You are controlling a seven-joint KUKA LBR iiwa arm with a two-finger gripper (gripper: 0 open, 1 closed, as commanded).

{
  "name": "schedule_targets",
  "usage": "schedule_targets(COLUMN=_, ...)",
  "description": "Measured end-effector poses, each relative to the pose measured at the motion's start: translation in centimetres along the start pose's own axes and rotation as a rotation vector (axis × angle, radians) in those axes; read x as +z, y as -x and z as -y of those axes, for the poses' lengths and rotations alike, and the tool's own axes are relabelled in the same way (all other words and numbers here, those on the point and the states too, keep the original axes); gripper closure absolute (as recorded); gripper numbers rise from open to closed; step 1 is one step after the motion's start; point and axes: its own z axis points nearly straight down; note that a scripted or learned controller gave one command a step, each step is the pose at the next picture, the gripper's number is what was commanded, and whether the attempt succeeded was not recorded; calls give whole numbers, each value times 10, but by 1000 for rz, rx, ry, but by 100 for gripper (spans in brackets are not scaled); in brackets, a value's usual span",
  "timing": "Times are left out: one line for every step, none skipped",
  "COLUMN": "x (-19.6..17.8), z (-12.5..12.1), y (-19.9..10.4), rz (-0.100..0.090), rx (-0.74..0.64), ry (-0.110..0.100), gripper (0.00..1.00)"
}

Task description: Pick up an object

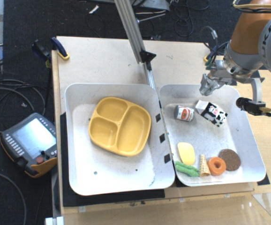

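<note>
The gripper [208, 86] is seen at about one o'clock in the camera view, hanging above the far rim of the right bin [248, 139]. Nothing is seen between its tips; whether it is wide or narrow cannot be told from this angle. The grey arm [255, 27], with its orange band, is seen reaching in from two o'clock.

Nearest the gripper, just at its six o'clock, a small black-and-white carton [211, 112] is found lying tilted on the bin floor, apart from the tips. Just beside the carton, at its nine o'clock, a small can [184, 113] with a red label is seen on its side.

Toward the near wall of the same bin a cluster is laid out: a pale yellow piece [186, 153], a green pod [186, 169] at its six o'clock, a tan cone [204, 165] at the pod's three o'clock, an orange ring [217, 166] touching the cone, and a brown disc [229, 159] just beside the ring at its two o'clock.

In the left bin [79, 172], at nine o'clock from the cluster, a yellow divided plate [120, 125] with three compartments is set.

Off the bench, at eight o'clock in the view, a teach pendant [30, 144] is seen on the dark floor.
</note>
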Motion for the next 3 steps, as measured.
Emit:
schedule_targets(x=-50, z=-2, y=0, rz=1, rx=0, ry=2, gripper=100)
schedule_targets(x=-37, z=30, y=-51, rz=-3, rx=-3, ry=-9, gripper=100)
schedule_targets(x=-38, z=60, y=-106, rz=-3, rx=-4, ry=-8, gripper=100)
